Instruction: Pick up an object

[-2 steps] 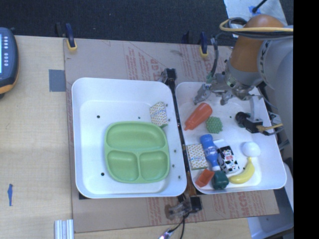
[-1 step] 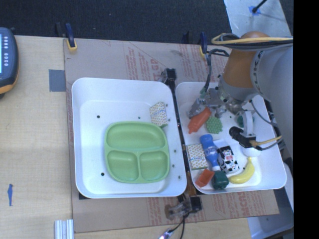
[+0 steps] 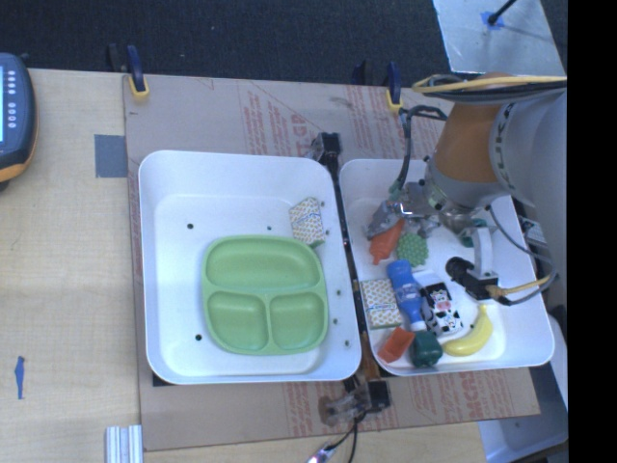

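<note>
My bench (image 3: 67,287) carries two white bins; the left bin (image 3: 164,258) holds a green tray (image 3: 264,293). My tool (image 3: 405,208) hovers over the right bin's (image 3: 525,340) far edge, grip unclear. The banana (image 3: 472,339), near corner, looks light, smooth; I'd pinch mid-curve.

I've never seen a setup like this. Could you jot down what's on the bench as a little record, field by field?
left bin: holds a green divided plate and a small patterned block near its upper right corner
right bin: holds a pile of small things
pile: a banana, a blue bottle, an orange piece, a dark green block, a black-and-white item
arm: reaches over the right bin
tool: low over the pile's upper end, near the orange piece
hold: nothing seen between its fingers
</note>
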You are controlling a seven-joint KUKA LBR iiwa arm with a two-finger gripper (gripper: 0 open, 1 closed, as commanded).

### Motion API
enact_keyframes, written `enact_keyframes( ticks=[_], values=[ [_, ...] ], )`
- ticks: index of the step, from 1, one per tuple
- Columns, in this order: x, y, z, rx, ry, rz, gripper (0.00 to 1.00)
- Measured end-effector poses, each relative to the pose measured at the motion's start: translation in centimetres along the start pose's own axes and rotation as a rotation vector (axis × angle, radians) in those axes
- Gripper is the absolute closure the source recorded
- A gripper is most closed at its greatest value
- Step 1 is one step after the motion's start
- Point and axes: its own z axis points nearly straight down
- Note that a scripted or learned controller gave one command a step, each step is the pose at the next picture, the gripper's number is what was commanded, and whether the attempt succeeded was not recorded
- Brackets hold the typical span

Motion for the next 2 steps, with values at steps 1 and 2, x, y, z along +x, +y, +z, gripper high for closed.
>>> enact_keyframes(
  ticks=[1, 2],
  values=[
    [-0.4, -2.1, 0.0, 0.000, 0.000, -0.002, 0.00],
    [0.5, 3.9, -0.1, -0.009, 0.000, -0.005, 0.00]
  ],
)
